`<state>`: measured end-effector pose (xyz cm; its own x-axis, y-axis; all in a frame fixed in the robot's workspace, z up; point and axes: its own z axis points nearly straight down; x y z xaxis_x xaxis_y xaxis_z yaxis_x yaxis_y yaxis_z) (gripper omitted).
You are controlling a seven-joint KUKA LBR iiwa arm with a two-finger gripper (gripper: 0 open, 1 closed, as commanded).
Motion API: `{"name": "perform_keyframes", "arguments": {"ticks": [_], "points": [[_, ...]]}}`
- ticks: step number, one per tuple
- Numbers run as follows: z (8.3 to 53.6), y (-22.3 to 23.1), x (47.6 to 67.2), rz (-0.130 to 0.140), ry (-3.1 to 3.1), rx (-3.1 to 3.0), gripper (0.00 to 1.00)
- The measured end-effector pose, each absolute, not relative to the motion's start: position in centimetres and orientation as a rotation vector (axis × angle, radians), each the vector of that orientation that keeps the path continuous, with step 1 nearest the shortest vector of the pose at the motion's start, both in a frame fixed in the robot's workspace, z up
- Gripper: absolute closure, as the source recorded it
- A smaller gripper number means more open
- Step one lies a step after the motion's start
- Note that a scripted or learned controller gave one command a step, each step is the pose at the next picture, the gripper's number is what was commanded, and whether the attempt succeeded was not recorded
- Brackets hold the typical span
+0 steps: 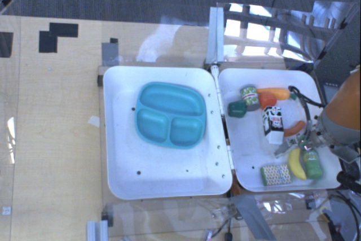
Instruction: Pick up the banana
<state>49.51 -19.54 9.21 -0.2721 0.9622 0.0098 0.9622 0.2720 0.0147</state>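
Note:
The yellow banana [297,164] lies in the right bin [248,144], near its front right corner. It sits between a green-and-white patterned box [276,175] and a green bottle [312,165]. My gripper [294,147] reaches in from the right and hovers over the banana's upper end. It is open, with one finger [281,150] to the left of the banana tip and the other by the bottle. Nothing is held between the fingers.
The right bin also holds a white milk carton [273,122], a red sausage [294,128], an orange carrot [274,93], a green can [249,95] and a dark green piece [237,110]. A teal divided plate [171,114] lies in the left bin [121,166].

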Motion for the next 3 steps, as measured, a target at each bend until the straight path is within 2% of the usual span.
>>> {"name": "perform_keyframes", "arguments": {"ticks": [1,2,3], "points": [[10.3,-20.0,50.0,0.021,2.486,1.879,1.00],[8.9,-19.5,49.2,0.012,2.079,2.338,1.00],[18.2,-12.5,50.0,-0.001,1.628,2.686,1.00]]}}
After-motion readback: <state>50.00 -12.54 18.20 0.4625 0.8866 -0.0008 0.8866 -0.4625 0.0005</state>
